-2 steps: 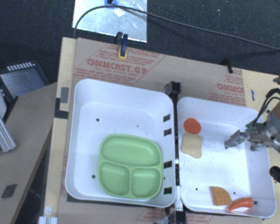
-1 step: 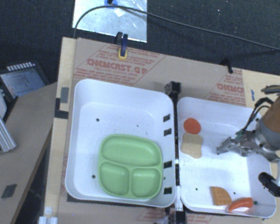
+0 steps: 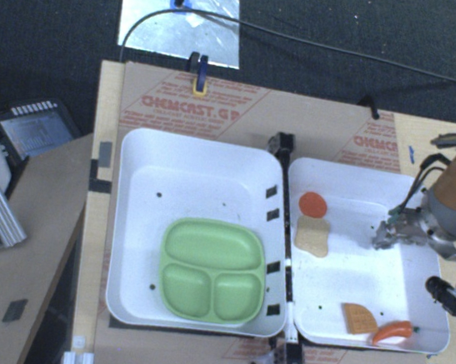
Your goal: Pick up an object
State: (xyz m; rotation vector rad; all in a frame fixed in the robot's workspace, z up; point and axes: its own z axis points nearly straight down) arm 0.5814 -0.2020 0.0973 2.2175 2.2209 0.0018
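The right bin (image 3: pixel 336 314) holds a round red-orange piece (image 3: pixel 313 204) near its far left, with a pale beige slice (image 3: pixel 313 237) just below it. A brown wedge (image 3: pixel 358 318) and a red-orange oblong piece (image 3: pixel 393 331) lie by the bin's near edge. My gripper (image 3: pixel 384 234) reaches in from the right, low over the bin's right-centre floor, apart from all the pieces. Nothing shows between its tips.
A green divided plate (image 3: pixel 209 268) lies in the left bin (image 3: pixel 153 175). A black divider with clips (image 3: pixel 282 227) runs between the bins. Cardboard (image 3: pixel 221 109) lies under both bins, with a yellow clamp (image 3: pixel 201 76) at the far edge. Equipment (image 3: pixel 15 139) stands at left.
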